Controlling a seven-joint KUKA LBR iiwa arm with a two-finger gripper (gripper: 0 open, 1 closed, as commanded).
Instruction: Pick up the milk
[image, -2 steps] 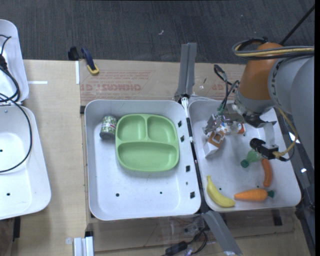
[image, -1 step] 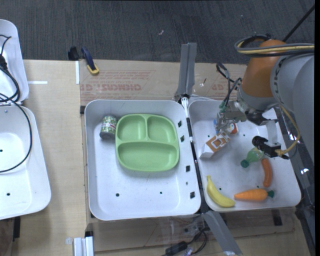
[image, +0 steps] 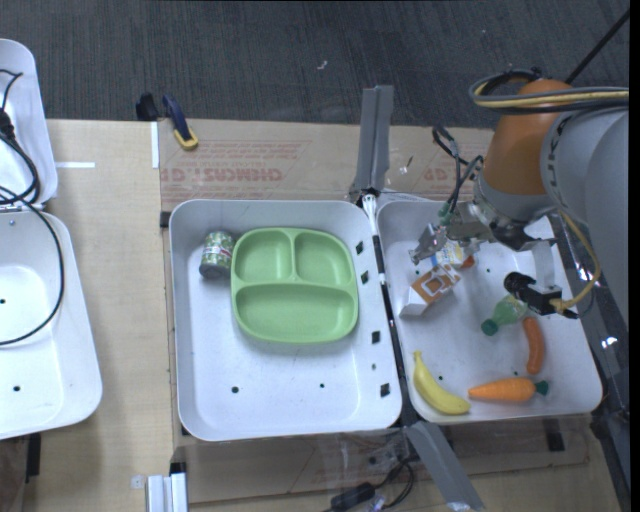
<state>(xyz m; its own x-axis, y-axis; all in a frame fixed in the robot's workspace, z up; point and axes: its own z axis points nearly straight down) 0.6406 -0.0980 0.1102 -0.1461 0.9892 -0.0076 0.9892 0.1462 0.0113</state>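
Note:
The milk (image: 433, 289), a small white carton with an orange label, lies tilted in the upper left part of the right bin (image: 455, 345). My gripper (image: 441, 246) hangs directly over the carton's upper end, very close to it or touching it. The grey arm with its orange band reaches in from the upper right.
The right bin also holds a banana (image: 437, 390), a carrot (image: 505, 390), an orange sausage-shaped item (image: 534, 345) and a green bottle (image: 503, 316). The left bin (image: 200, 380) holds a green divided plate (image: 295, 285) and a small can (image: 215, 253).

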